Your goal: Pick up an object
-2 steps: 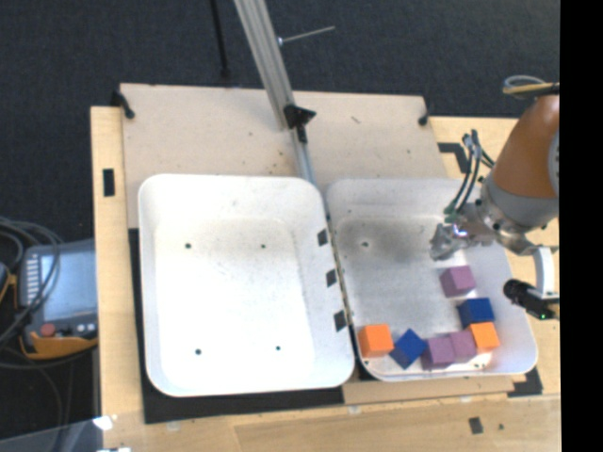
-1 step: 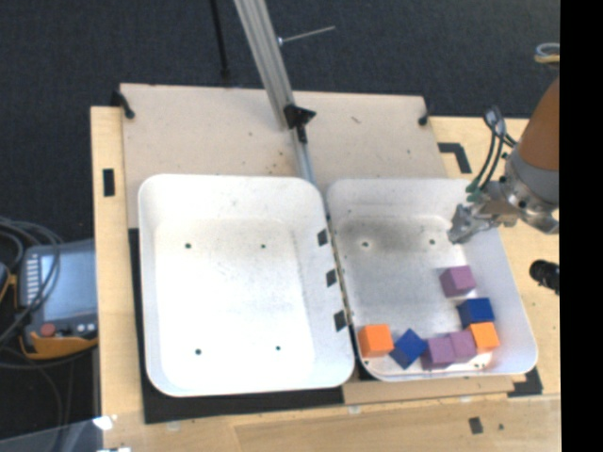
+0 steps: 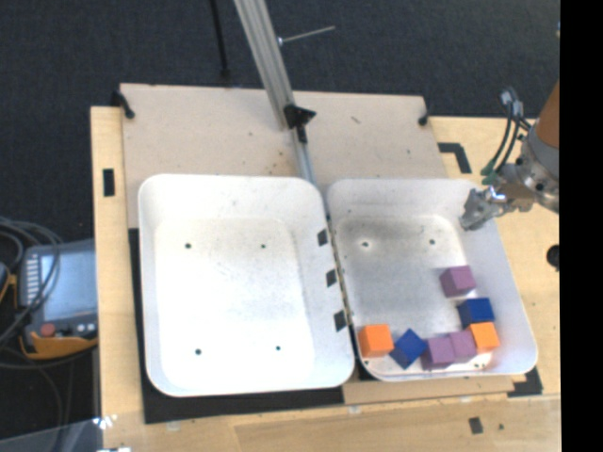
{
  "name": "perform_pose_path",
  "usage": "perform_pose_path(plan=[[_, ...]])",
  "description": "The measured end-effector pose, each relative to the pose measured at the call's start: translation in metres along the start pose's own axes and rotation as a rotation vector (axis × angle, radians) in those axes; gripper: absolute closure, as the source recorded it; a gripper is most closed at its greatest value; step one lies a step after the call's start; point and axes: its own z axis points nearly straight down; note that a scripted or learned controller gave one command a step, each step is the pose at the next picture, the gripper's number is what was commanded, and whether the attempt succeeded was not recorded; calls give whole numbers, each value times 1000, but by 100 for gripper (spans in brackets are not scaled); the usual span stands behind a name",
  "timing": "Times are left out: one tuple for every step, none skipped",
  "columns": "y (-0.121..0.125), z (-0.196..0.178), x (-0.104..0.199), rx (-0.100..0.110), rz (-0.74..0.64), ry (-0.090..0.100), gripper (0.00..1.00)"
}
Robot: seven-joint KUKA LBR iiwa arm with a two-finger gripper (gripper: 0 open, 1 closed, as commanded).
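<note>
1. At the right edge of the frame the gripper [image 3: 479, 207] hangs over the upper right corner of the right bin [image 3: 396, 205]; whether it is wide or narrow I cannot tell, and nothing shows in its grasp.
2. Along the bin's lower right side lie the blocks, all small cubes with no clear long axis.
3. A purple block [image 3: 457, 281] sits alone by the right wall, its faces turned slightly off the bin's edges.
4. Just below it come a blue block [image 3: 477, 311] and an orange block [image 3: 484, 335], close together.
5. Two more purple blocks [image 3: 450, 349] lie side by side along the bottom wall, touching or nearly so.
6. Left of them a second blue block [image 3: 409, 347] stands turned corner-on, just beside another orange block [image 3: 377, 339] at the bin's lower left.
7. To the left lies the left bin [image 3: 236, 196], white with dark speckling.
8. Both bins rest on a pale wooden bench [image 3: 264, 111]; a metal rail [image 3: 264, 45] slants down from the top of the frame to the gap between them.
9. Dark carpet surrounds the bench, and a pendant [image 3: 57, 290] with cables lies at the left edge.
</note>
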Motion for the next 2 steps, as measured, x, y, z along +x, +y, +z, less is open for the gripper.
perform_pose_path(plan=[[-6,8,56,5,-3,3,100],[-20,3,99,5,-3,3,100]])
